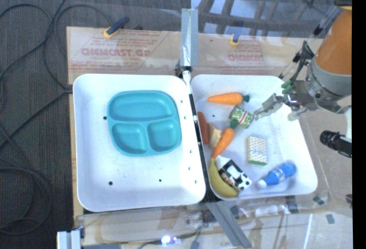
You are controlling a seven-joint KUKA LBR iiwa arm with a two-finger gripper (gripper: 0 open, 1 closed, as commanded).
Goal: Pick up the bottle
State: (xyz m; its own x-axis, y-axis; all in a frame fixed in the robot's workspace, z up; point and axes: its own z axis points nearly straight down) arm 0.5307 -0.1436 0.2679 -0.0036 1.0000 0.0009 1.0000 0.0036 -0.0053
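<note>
While the arm [334,64] reached in from the right edge of the frame, its gripper [269,106] hung over the upper right part of the right bin [309,153], just right of a small green can [241,117]. Whether the gripper was released or clenched could not be told from this angle; nothing showed between its tips.

The bottle [278,175], blue with a white cap end, lay on its side in the lower right corner of the right bin, well apart from the gripper. Left of it, at the bin's lower left, a banana [219,181] curved along the wall, with a small black and white toy [234,173] lying on it. A pale, patterned packet [257,149] lay just above the bottle, near the bin's middle. One carrot [225,98] lay across the upper part of the bin, above the can; a second carrot [223,141] slanted below the can. A reddish sausage [203,126] lay along the bin's left wall.

The left bin [91,185] held a teal tray [144,122] with three compartments, in its upper middle. Both bins sat side by side on the tabletop [86,50], and black cables [17,99] trailed across the dark floor at the left of the frame.
</note>
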